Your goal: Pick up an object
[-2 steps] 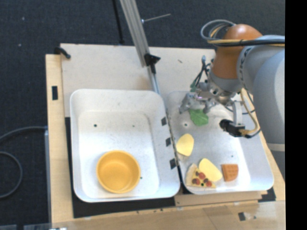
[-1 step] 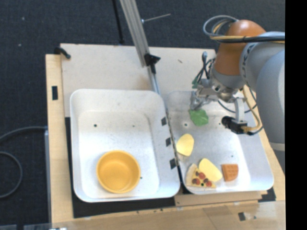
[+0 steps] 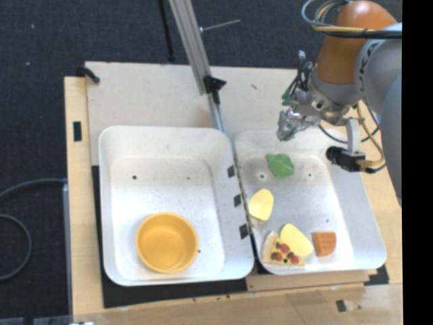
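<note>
1. You have the gripper (image 3: 289, 128) poised over the far edge of the right bin (image 3: 352, 202), hanging from the grey arm (image 3: 379, 59) that comes in from the right of the view.
2. You cannot tell from this view whether it is apart or together; the tip is small and dark against the bin's rim, and nothing can be made out between its parts.
3. Nearest to it you see a green piece (image 3: 280, 165), flat and leaf-like with a crumpled outline, lying on the bin floor just below the gripper and apart from it.
4. Further toward you lies a pale yellow piece (image 3: 261, 204), rounded and smooth, close to the bin's left wall.
5. At the near edge you find a flat wedge (image 3: 281, 252) with red dots on it, like a pizza slice, with a second yellow piece (image 3: 296, 240) lying partly over it.
6. Just to the right of those sits a small orange block (image 3: 325, 243), squarish with a lighter top edge.
7. In the left bin (image 3: 169, 154) you see a yellow bowl (image 3: 167, 242), upright, in the near part.
8. Both bins rest side by side on the table (image 3: 149, 93), and a slanted metal rail (image 3: 193, 39) crosses above its far side.
</note>
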You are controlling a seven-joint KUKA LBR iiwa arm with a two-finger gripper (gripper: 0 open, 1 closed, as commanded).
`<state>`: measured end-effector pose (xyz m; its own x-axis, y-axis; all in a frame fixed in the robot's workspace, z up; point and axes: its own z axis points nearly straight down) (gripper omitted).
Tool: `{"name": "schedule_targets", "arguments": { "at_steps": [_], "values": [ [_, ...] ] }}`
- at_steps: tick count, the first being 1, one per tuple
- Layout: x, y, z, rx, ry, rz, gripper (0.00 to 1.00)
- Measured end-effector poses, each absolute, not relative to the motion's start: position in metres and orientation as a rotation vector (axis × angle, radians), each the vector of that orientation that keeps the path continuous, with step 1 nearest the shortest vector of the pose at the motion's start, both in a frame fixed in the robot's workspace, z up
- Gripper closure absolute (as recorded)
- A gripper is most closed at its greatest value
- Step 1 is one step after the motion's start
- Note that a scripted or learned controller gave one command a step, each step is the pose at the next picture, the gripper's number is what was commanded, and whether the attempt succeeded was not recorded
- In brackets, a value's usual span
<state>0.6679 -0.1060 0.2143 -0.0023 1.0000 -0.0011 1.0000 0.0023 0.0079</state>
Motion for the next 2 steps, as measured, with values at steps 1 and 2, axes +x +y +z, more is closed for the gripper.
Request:
{"name": "schedule_targets", "arguments": {
  "at_steps": [1,2],
  "values": [
    [0.667,-0.108,0.280,2.212,2.220,0.008,1.00],
    [0.667,-0.109,0.292,2.214,2.225,0.003,1.00]
  ]
}}
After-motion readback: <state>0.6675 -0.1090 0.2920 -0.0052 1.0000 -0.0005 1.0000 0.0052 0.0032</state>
